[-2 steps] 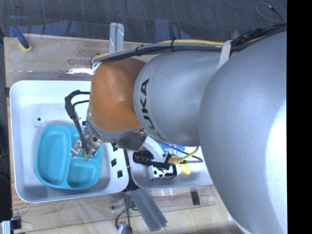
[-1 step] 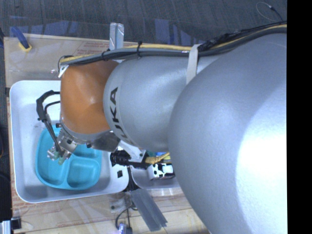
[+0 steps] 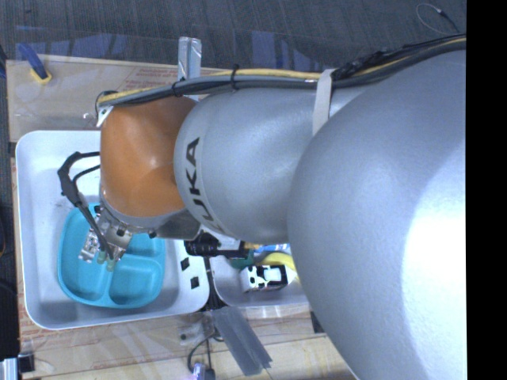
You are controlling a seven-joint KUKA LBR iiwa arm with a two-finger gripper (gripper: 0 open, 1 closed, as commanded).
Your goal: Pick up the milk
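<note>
Gripper (image 3: 101, 253) of the grey arm hangs low over a sky-blue plastic divided dish (image 3: 111, 275) in the left white bin (image 3: 36, 212). Its small metal tip sits just above the dish's inner ridge, and whether the two sides of that tip are apart or together cannot be told from this angle; nothing shows between them.

Nearest the camera, the huge grey body of the arm (image 3: 356, 212) covers most of the right half of the scene, including much of the right white bin (image 3: 238, 295). Beyond it, the orange band (image 3: 139, 161) curves down toward the wrist.

At the near edge of the right bin, tucked under the arm, a small white carton with black cow-like patches (image 3: 265, 277) is probably the milk, lying beside something yellow (image 3: 283, 257). Its long axis is hard to judge because so little shows.

So the milk lies to the gripper's right, across the divide between bins, well apart from the tip.
</note>
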